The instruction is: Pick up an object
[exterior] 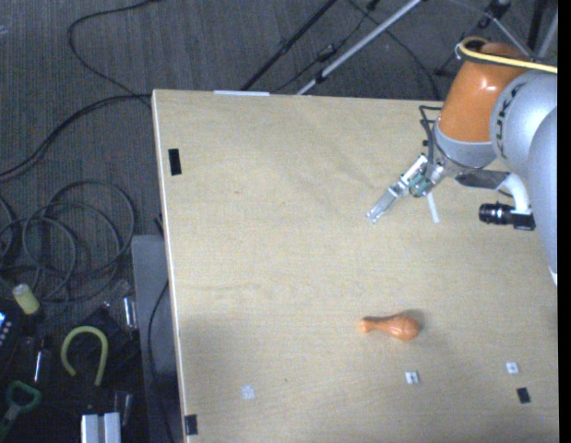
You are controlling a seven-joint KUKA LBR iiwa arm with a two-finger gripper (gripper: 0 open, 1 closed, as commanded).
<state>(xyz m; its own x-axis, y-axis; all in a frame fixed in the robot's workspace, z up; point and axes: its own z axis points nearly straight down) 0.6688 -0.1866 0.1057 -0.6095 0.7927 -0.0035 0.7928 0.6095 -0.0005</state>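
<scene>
**Q:** Table (267, 247) and arm: what does the overhead view show?

**A:** A pale wooden table top fills the middle and right of the view, seen at a slant. The grey arm (534, 146) enters from the right edge, with its orange band (474, 100) near the top right. The gripper (410, 201) points down and to the left, over the upper right part of the table.

**Q:** What is the state of the gripper?

**A:** Two thin fingers are visible and spread apart: one (385, 206) reaches toward the left, the other (434, 210) points more steeply down. The gap between them is bare table; nothing is held.

**Q:** Where is the object to be picked up?

**A:** An orange object (394, 326), shaped like a small gourd or drumstick, lies on its side on the lower right part of the table. Its rounded bulb faces right and its narrow neck points left. It lies well apart from the gripper, below it in the view and nearly in line with it.

**Q:** What else is on the table?

**A:** Small marks only: a black tag (174, 161) near the upper left edge, another black tag (522, 395) at the lower right, and a few small pale squares (411, 377) along the lower part.

**Q:** And around the table?

**A:** Dark carpet (73, 81) with looped black cables (64, 238) on the left, a yellow-green hook-shaped item (85, 349) at lower left, and metal stand legs (386, 21) across the top.
</scene>
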